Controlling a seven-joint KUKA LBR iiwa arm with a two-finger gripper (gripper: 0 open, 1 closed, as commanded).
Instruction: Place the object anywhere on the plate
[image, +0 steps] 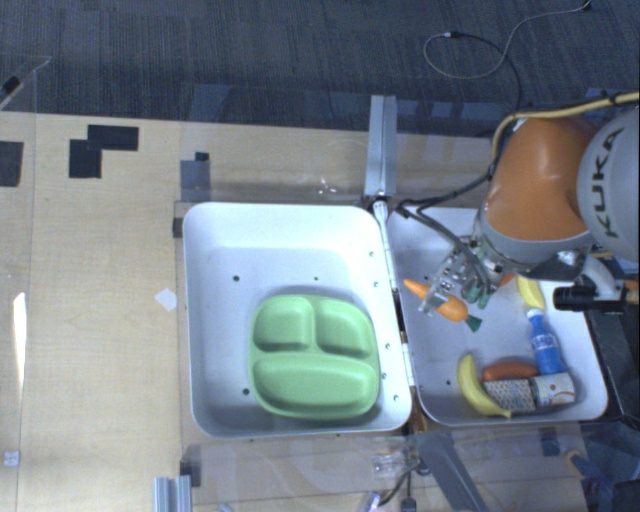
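Note:
A green divided plate (315, 355) lies in the left white bin (215, 250). In the right bin (425, 390), an orange carrot (452, 309) lies near the dividing wall with its thin tip pointing left. My gripper (455, 287) is right over the carrot's middle, low in the bin, and covers part of it. The grey arm with its orange band (540, 180) reaches in from the upper right. Whether the carrot is held cannot be made out from this angle.
Also in the right bin are a yellow banana (478, 388), a brown sausage-like piece (508, 371), a blue and white bottle (546, 345), a small yellow item (529, 292) and a boxed item (545, 392). A metal post (378, 150) stands between the bins at the back.

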